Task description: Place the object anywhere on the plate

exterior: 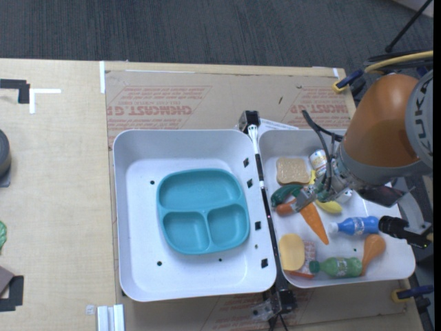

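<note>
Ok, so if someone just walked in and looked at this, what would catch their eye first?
Probably the teal plate, alone in the left bin. Next, the heap of toy food in the right bin: a carrot, a slice of bread, a blue bottle and a green bottle. The grey and orange arm comes in from the right, with its gripper down among them.
</note>
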You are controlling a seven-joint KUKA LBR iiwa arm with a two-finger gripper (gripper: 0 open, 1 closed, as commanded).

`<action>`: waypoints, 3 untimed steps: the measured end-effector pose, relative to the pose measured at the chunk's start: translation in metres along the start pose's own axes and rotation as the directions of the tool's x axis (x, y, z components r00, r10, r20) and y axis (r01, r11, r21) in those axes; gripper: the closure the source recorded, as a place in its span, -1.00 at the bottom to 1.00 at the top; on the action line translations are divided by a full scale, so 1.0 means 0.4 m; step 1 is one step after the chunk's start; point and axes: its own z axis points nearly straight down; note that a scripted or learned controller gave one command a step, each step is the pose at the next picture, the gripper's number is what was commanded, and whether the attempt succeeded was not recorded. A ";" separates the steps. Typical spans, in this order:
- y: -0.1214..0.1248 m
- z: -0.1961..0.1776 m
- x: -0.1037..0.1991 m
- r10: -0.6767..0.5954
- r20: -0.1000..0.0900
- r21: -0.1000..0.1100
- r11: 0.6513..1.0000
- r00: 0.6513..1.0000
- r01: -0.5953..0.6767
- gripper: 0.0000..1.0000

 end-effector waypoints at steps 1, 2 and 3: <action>0.129 -0.205 0.219 0.091 0.000 0.001 0.996 0.996 -0.091 1.00; 0.222 -0.197 0.369 0.115 0.000 0.002 0.993 0.993 -0.115 1.00; 0.222 -0.198 0.369 0.114 0.000 0.002 0.993 0.993 -0.114 -1.00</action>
